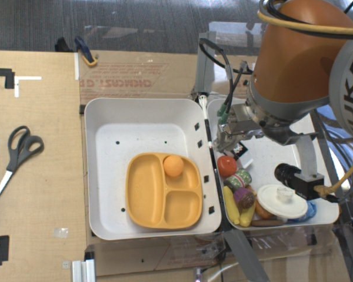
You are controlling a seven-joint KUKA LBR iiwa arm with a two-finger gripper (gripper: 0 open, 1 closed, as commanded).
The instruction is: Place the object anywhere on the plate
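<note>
An orange ball [173, 165] already sits in the upper right compartment of the yellow divided plate [142, 198], which lies in the left bin [100, 157]. If that ball is the object meant, the placing looks done, and the arm would only need to draw clear.

The gripper [226, 138] hangs over the near-left corner of the right bin [323, 213], just above a red tomato-like toy [226, 165]. Whether it is parted or closed I cannot tell, since the metal there is a dark tangle under the wrist, and nothing I can make out is held in it. If another piece is wanted, my guess is the next move calls for a straight descent onto the tomato, well clear of the wall between the bins.

Below the tomato lies a heap of toy food: a yellow banana [230, 205], a purple piece [245, 197], and a white lid-like disc [281, 200]. The big orange arm housing [300, 51] blocks the bin's far end.
</note>
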